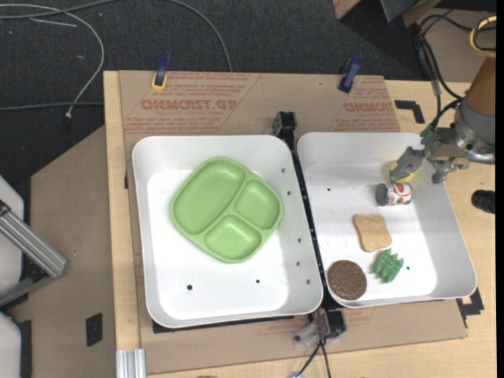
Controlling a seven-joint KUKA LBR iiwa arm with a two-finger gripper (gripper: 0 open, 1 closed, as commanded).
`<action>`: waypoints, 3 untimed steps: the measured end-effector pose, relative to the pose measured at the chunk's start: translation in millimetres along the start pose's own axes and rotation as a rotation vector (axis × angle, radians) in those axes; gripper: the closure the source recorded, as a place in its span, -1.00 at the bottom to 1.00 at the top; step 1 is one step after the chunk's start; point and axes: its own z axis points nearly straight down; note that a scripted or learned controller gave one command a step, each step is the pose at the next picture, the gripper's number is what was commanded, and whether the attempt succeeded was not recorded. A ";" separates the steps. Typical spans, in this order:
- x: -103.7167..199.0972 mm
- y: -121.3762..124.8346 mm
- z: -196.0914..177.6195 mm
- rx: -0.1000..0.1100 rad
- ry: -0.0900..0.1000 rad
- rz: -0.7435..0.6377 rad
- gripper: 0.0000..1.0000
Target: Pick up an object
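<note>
The gripper (424,166) hovers spread open and holding nothing over the far part of the right bin (453,235), in the approach step. A small can (396,194) lies on its side just below and to the left of the fingers (apart from them). Next, I judge, comes lowering to straddle it before closing

A dark carpet (118,22) lies beyond the cardboard-covered bench (236,101). Grey cables (94,38) trail across it. Blue clamps (162,68) grip the bench's far edge
</note>
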 end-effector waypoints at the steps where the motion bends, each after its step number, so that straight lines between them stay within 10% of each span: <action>1: 0.7 3.2 -8.7 -0.015 -0.003 -0.004 -1.00; 3: -0.4 -1.5 81.3 -0.013 -0.003 -0.003 -1.00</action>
